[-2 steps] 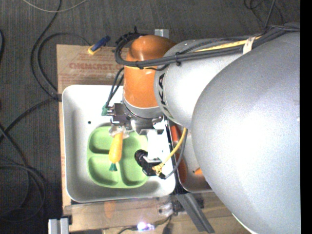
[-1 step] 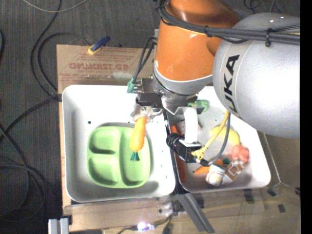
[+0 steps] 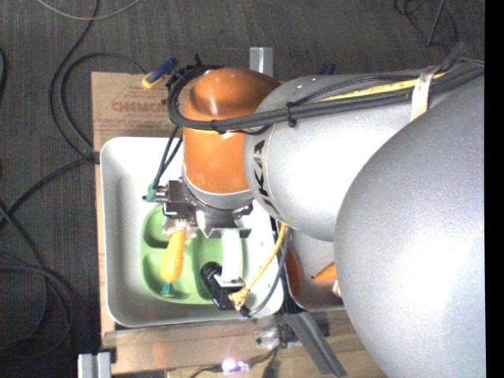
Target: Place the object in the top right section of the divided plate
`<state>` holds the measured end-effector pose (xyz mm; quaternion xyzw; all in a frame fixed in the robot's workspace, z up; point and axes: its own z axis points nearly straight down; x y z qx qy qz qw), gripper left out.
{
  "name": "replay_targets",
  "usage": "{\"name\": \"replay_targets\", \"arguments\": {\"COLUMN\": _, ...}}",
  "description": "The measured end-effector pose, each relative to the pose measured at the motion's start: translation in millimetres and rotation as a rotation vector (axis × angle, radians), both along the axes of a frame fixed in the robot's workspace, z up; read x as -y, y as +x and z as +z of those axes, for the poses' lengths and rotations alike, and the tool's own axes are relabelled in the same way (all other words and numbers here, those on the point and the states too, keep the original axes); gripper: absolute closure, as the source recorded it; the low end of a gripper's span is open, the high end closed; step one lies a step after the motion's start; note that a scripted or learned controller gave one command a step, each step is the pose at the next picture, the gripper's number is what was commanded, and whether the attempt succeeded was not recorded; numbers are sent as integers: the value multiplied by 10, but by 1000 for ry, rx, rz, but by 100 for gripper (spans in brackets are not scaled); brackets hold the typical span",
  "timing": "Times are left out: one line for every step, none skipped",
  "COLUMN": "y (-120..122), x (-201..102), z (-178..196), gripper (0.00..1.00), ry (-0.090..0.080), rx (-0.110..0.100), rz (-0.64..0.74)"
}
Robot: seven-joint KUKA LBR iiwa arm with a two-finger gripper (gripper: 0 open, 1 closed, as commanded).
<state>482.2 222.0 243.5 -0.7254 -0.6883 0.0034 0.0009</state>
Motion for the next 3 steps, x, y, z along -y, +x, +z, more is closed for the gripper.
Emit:
{"name": "replay_targets", "arguments": {"y": 996, "x": 318, "z": -419, "gripper": 100, "ry": -2, "rx": 2, "rz": 34}}
{"name": "replay_targets", "arguments": {"y": 996, "x": 315, "z": -418, "gripper": 0, "ry": -3, "rx": 2, "rz": 35}}
{"name": "replay_targets", "arguments": {"y": 996, "x": 315, "z": -418, "gripper": 0, "ry": -3, "rx": 2, "rz": 35}}
